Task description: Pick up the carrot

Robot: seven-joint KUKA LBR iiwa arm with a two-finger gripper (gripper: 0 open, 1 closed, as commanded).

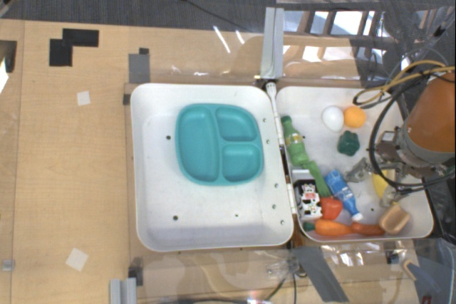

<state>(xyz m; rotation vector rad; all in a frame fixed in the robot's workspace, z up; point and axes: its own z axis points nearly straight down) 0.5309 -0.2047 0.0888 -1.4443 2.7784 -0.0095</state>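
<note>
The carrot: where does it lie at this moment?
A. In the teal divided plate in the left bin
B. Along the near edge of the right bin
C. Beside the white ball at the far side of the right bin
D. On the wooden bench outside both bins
B: the carrot lies along the near wall of the right bin, next to a red toy, while the teal plate sits in the left bin.

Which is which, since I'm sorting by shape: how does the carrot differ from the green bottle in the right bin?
The carrot is orange; the green bottle is green with a pale label. The carrot lies crosswise along the right bin's near wall, while the bottle lies lengthwise along its left wall. The carrot looks shorter than the bottle. Both are long, slim and lying flat.
</note>
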